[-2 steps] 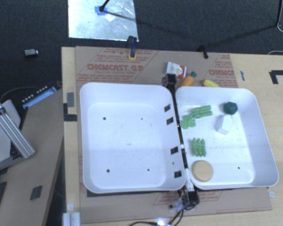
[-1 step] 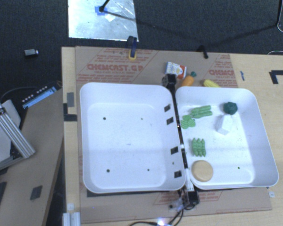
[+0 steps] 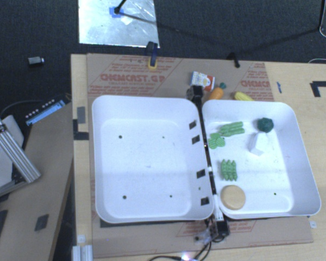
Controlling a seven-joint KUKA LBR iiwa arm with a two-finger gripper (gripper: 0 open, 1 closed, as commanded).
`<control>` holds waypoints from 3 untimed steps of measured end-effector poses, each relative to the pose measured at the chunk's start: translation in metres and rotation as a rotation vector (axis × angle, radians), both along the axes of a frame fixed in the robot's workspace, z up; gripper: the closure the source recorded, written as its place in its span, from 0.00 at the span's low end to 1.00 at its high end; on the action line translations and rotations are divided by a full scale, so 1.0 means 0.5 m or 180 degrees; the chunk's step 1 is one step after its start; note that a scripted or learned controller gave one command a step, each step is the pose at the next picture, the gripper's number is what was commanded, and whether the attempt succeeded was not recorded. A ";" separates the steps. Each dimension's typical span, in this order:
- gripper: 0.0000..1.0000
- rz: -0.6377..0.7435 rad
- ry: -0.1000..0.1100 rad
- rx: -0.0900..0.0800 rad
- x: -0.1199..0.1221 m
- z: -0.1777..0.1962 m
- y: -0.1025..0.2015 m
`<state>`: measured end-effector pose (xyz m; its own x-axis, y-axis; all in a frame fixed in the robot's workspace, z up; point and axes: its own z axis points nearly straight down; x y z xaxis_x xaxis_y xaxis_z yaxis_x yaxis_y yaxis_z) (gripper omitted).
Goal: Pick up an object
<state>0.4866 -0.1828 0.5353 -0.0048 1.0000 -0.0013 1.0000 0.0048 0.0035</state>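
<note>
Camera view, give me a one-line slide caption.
Two white bins side by side: the right bin holds green toy pieces, a white block and a tan disc.

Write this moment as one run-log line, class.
right bin: green items, white block, tan disc, dark green lump | nothing picked yet

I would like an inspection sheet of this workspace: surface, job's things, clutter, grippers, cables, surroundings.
Surface: brown bench board bearing left white bin and right white bin.
Job's things: in right bin, dark green round lump, white block, three light green ridged pieces, tan round disc.
Clutter: orange carrot-shaped toy, yellow toy behind bins.
Grippers: nothing seen.
Cables: black cables on floor.
Surroundings: dark carpet, silver sheet.
</note>
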 end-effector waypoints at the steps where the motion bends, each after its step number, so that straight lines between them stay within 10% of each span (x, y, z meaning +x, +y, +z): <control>1: 1.00 0.0007 0.0000 0.0002 0.001 0.000 0.077; 2: 1.00 0.0005 0.0000 0.0002 0.001 0.000 0.126; 3: 1.00 -0.0026 -0.0003 -0.0011 0.113 -0.001 -0.056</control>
<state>0.5431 -0.2109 0.5347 0.0034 1.0000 -0.0048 1.0000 -0.0034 0.0044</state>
